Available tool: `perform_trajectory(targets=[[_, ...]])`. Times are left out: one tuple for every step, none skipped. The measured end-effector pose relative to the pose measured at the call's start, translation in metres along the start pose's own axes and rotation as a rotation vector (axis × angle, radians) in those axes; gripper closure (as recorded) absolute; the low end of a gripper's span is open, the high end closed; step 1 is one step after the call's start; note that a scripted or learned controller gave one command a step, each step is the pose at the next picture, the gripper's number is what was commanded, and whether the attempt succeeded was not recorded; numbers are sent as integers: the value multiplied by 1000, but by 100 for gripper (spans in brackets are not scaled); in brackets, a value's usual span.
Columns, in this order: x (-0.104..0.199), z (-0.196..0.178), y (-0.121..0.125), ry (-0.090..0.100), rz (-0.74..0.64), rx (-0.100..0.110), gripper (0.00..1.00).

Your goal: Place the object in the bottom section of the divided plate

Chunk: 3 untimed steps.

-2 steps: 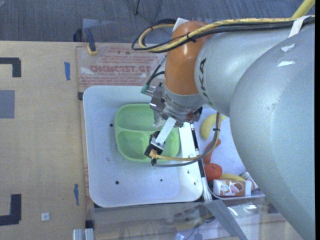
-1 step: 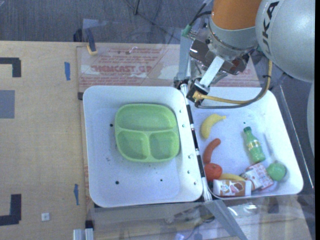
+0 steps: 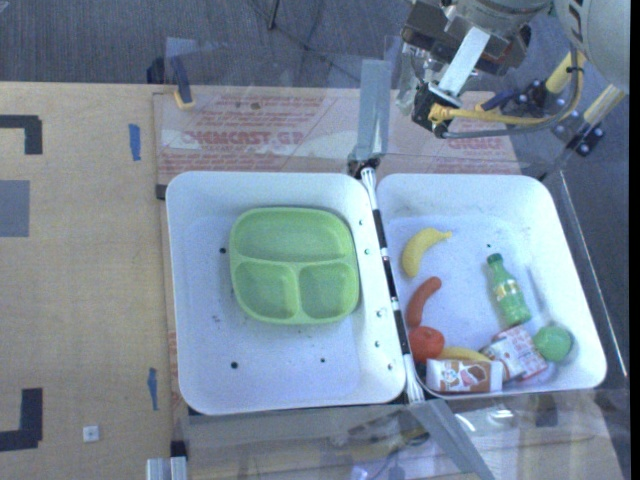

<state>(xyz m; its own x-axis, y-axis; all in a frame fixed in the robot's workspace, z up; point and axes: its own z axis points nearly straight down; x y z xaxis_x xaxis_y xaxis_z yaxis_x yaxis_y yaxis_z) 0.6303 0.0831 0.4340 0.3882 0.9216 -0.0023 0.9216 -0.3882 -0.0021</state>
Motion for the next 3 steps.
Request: perform_trajectory(targets=[[-22, 148, -60, 0, -112, 3, 100], [17, 168, -104, -1, -112, 4, 100], [29, 186, -115, -1, -226, 4, 100]])
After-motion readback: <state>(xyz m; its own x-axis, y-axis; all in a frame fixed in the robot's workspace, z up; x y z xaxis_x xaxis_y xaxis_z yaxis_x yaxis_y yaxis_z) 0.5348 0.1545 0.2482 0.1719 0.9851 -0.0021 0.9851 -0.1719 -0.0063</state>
